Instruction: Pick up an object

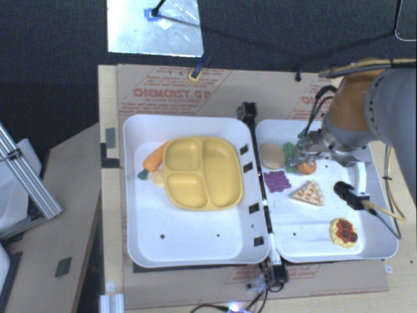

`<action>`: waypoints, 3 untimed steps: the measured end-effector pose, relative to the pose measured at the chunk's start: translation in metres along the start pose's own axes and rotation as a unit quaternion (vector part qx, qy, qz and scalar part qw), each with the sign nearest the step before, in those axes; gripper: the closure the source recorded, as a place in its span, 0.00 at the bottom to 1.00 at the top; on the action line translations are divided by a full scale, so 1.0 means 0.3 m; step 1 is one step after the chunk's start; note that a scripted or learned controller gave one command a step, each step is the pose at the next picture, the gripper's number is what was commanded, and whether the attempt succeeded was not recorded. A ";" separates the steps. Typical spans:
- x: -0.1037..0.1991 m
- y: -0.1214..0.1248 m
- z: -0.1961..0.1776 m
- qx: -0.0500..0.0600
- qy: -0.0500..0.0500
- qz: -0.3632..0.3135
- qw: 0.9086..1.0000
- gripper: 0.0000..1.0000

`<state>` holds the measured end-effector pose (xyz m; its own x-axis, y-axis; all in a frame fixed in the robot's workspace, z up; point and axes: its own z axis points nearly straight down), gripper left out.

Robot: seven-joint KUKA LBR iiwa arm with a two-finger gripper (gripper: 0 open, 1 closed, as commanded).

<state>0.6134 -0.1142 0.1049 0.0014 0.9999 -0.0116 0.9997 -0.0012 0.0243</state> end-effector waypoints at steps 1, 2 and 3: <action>0.019 0.008 -0.209 0.009 0.006 -0.003 1.000 1.00; 0.017 0.019 -0.391 0.008 0.005 -0.003 1.000 1.00; 0.211 0.069 -0.411 0.010 0.007 -0.006 1.000 1.00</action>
<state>0.6314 -0.0494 0.2280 -0.0104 0.9999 0.0023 0.9999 0.0104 0.0039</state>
